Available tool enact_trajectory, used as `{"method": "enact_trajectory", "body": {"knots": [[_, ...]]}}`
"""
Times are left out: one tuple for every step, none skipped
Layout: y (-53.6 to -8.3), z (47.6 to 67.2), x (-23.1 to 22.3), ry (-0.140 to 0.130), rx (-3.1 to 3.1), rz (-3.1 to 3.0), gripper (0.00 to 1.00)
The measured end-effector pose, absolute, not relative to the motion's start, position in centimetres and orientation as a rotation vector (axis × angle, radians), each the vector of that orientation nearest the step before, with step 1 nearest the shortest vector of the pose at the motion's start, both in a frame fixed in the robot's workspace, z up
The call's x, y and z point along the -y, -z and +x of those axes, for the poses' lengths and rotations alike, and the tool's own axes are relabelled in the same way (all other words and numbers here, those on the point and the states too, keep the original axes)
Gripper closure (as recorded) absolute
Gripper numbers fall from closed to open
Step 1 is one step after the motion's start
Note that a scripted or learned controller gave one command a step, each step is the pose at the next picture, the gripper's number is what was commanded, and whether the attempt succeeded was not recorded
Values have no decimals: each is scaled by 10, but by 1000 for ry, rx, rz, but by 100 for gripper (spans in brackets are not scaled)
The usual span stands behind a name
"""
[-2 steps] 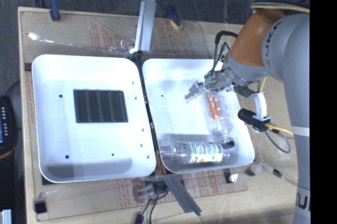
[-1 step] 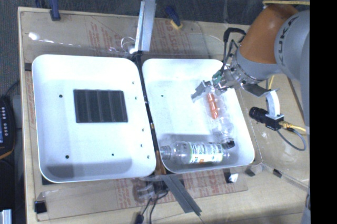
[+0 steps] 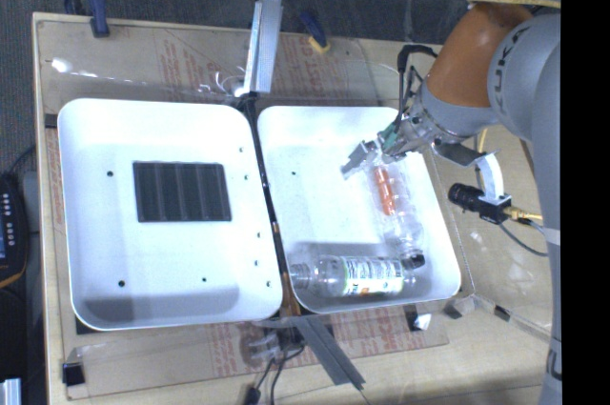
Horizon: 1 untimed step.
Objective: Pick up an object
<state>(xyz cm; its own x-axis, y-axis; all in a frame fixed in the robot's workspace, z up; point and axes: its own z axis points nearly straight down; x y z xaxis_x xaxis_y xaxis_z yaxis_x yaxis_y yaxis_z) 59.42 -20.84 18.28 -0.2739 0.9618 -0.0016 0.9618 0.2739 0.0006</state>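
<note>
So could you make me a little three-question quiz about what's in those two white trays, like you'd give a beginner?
1. True or false: the dark ribbed rectangle lies in the right bin.
2. Which thing lies along the near wall of the right bin?
A. the clear plastic bottle
B. the clear packet with an orange item inside
C. the dark ribbed rectangle
3. Fill the gap: the gripper hangs over the ____ bin.

Key:
1. False; it lies in the left bin.
2. A
3. right
</note>
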Motion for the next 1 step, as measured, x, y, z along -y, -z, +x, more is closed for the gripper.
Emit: {"method": "enact_trajectory", "body": {"knots": [[-191, 601, 209, 1, -2530, 1862, 0]]}}
